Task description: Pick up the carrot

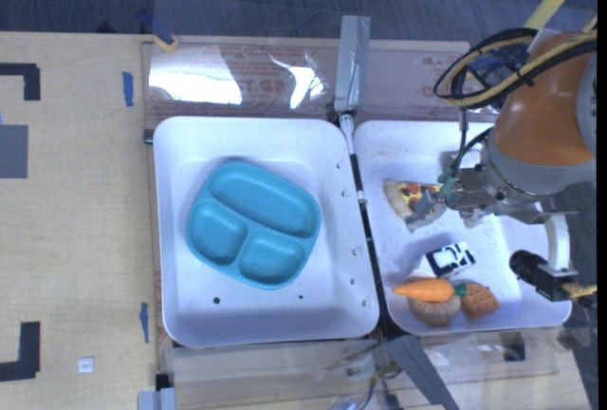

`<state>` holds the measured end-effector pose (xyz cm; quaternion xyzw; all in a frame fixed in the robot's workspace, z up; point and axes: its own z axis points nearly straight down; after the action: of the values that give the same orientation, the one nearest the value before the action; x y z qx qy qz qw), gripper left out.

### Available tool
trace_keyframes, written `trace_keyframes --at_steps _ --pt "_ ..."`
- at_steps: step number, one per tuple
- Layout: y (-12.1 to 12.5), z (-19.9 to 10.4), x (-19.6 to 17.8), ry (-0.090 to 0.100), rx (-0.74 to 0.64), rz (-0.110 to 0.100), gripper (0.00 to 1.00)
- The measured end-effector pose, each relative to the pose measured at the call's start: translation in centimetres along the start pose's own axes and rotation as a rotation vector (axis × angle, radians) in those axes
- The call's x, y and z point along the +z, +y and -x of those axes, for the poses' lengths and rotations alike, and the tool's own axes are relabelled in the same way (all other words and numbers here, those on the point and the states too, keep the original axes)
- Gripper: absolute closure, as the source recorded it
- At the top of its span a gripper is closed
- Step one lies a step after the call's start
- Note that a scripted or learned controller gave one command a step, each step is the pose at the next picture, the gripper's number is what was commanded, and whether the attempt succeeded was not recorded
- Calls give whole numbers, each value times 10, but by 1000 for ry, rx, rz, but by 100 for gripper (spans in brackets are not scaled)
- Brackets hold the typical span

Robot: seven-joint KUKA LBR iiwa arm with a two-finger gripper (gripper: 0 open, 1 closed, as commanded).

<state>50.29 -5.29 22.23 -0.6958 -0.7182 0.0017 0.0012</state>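
The gripper [422,209] hovered in the right bin [379,237]; its grip was unclear. The carrot [424,288] lay below it.

Bins: two, white, side by side; left bin [180,304], right bin [379,242]. Tray [252,223]: one, blue, three compartments, centre of frame in left bin. Carrot [425,289]: one, orange, lower right. Bread-like pieces: two, tan one [432,310] under carrot, orange-brown one [480,301] just beside it. Black-and-white item [450,258]: one, above carrot. Pizza-slice-like item [407,195]: one, right of centre. Arm [541,128]: one, right edge. Gripper [425,214]: one.
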Motion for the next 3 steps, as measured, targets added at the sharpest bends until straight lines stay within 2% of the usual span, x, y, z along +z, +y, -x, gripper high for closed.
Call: trace_keyframes --at_steps 1,2,3 --pt "82 44 129 0 33 3 0" --pt "153 45 137 2 -134 -5 0" --pt "84 89 85 -1 -293 2 0"
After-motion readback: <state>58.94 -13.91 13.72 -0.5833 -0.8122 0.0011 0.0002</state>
